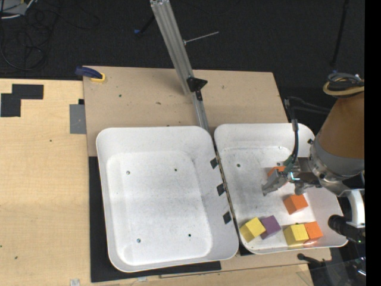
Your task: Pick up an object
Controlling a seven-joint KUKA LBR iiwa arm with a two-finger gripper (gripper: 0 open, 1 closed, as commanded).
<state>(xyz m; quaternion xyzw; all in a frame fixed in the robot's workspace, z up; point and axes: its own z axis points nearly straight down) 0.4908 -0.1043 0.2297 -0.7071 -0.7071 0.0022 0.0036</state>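
Note:
My gripper [284, 186] hangs low over the middle of the right bin [250, 148]. Its two fingers stand apart and I see nothing between them. An orange block [295, 203] lies just in front of it, slightly to the right. A small orange piece [277, 170] shows at the gripper's far-left side, partly hidden by it. Along the bin's front edge lie a yellow block [253, 227], a purple block [270, 225], a second yellow block [295, 234] and another orange block [313, 230].
The left bin [119, 154] stands beside the right one, joined by black clips [219, 188]. A slanted aluminium bar [175, 43] rises behind the bins. The arm's grey and orange body [342, 136] covers the right bin's right edge.

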